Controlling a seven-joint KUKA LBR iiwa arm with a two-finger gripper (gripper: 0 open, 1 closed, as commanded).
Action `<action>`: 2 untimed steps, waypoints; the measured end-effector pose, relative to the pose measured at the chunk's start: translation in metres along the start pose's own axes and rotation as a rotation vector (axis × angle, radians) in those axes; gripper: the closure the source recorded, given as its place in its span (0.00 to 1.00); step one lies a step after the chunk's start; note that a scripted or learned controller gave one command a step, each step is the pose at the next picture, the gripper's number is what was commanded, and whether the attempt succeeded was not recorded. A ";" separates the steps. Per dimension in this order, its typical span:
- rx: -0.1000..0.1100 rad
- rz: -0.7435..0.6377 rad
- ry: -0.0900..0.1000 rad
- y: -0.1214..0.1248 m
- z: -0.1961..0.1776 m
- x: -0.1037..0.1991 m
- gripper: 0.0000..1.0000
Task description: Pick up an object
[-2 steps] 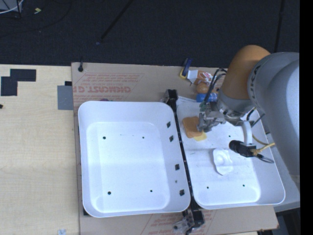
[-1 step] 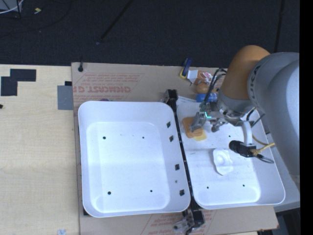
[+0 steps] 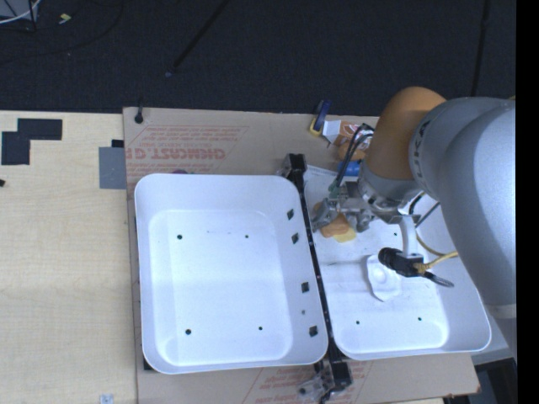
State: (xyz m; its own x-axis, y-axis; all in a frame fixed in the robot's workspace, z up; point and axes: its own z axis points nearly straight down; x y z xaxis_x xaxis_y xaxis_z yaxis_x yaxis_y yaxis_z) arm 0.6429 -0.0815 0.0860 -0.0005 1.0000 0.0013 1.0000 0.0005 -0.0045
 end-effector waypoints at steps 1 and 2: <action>0.002 0.004 -0.001 -0.051 -0.001 -0.030 0.00; -0.006 -0.002 -0.002 0.003 -0.002 -0.036 0.00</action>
State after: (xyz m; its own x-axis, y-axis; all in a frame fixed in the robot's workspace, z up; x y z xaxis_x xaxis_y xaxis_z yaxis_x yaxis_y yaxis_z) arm 0.6459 -0.1177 0.0879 -0.0024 1.0000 -0.0003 1.0000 0.0024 0.0019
